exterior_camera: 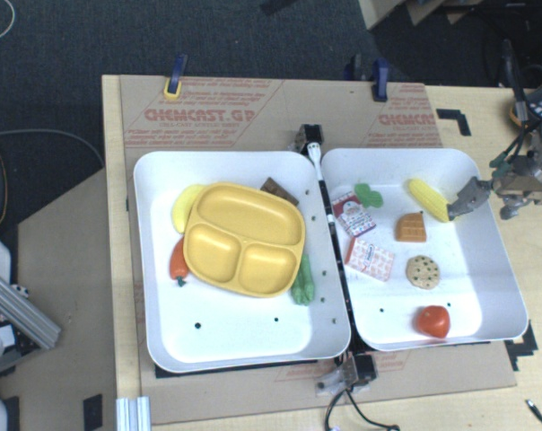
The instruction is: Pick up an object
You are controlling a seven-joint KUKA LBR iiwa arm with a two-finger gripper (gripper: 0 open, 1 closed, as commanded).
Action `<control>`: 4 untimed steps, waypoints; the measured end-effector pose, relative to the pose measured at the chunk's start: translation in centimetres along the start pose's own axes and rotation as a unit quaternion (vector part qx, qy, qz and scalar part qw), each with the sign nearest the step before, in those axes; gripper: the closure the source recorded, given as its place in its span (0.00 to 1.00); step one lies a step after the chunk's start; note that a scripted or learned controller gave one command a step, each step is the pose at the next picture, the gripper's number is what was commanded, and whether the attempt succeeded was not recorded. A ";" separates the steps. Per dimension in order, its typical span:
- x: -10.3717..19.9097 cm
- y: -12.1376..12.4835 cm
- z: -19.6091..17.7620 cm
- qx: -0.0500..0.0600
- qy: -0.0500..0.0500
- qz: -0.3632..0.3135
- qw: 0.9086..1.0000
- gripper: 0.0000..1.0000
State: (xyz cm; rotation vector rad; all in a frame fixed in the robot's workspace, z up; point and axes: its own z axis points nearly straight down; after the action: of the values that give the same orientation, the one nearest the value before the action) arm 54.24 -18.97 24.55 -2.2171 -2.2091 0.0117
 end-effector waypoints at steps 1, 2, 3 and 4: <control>0.1 0.2 -0.8 -0.007 -0.002 -0.002 1.000 0.00; 0.6 0.3 5.5 -0.003 0.000 -0.002 1.000 0.00; 1.2 -0.2 11.6 -0.004 0.000 -0.002 1.000 0.00; 1.3 -0.1 16.3 -0.005 -0.001 -0.002 1.000 0.00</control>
State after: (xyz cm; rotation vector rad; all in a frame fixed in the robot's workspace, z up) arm 53.91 -17.63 8.27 -2.2179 -2.2196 0.0021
